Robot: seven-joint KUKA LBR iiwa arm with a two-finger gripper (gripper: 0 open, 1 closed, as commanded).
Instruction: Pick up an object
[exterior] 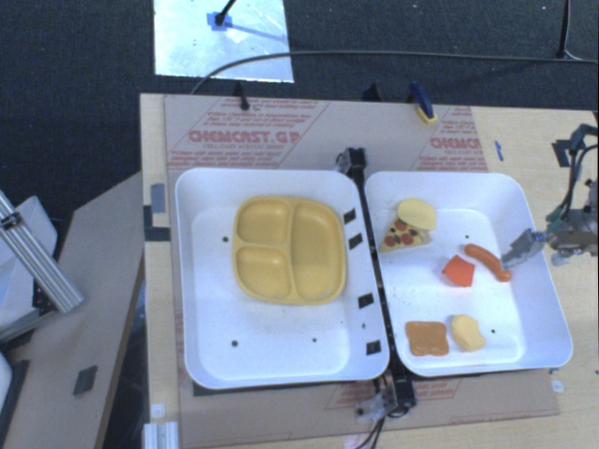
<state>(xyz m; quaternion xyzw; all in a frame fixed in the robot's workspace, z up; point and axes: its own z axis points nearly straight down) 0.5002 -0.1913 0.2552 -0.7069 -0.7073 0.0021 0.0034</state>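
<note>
The right bin holds several toy foods. A pizza slice lies at its back left with a yellow round piece just behind it. A red-orange sausage and an orange block sit near the middle. A brown toast and a pale yellow chunk lie near the front. My gripper reaches in over the bin's right rim, just right of the sausage's end, with nothing visibly held.
The left bin carries a yellow divided plate. Black clips line the seam between the bins. A blue clamp sits on the board behind the right bin. An aluminium bar is at far left.
</note>
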